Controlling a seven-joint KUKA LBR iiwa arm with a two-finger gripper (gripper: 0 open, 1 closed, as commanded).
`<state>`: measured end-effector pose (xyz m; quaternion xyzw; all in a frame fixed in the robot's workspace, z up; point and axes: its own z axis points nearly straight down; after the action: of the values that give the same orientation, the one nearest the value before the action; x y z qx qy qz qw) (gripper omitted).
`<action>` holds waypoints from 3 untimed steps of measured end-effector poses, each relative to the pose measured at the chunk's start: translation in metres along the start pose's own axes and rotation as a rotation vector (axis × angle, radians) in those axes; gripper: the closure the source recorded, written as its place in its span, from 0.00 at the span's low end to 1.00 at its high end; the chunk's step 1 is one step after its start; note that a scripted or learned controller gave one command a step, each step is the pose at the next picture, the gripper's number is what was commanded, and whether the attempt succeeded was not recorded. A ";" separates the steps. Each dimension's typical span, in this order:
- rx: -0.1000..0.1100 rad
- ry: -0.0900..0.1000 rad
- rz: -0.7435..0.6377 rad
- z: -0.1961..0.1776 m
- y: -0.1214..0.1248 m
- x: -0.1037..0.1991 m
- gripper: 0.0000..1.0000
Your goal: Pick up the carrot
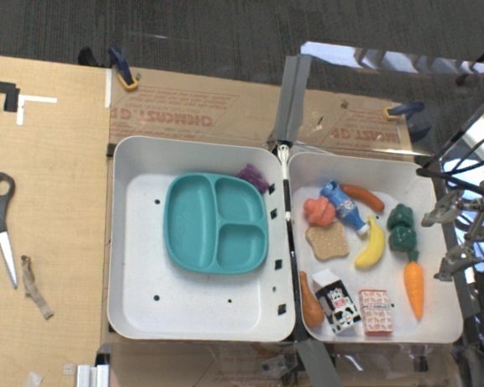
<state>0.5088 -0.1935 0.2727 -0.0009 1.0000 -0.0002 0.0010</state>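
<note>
The orange tapered carrot [414, 289] lies in the right white shallow bin [445, 331], near its right wall, just below the dark green broccoli piece [402, 229] and right of the yellow banana [372, 244]. The grey two-finger gripper [452, 240] sits at the bin's right edge; finger state cannot be told. The teal divided plate [217, 223] occupies the left bin [128, 246].

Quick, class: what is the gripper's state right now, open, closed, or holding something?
Gripper: cannot be told; it sits at the right bin's edge, above the carrot, which lies apart from it in the bin.
</note>
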 end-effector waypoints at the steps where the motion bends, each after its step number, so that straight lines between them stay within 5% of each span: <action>1: -0.001 0.001 -0.012 0.103 -0.028 0.017 0.00; 2: -0.001 0.000 -0.036 0.181 -0.027 0.025 0.00; 3: 0.000 -0.004 -0.043 0.171 -0.025 0.023 1.00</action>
<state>0.4861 -0.2185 0.1016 -0.0224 0.9997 -0.0002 0.0028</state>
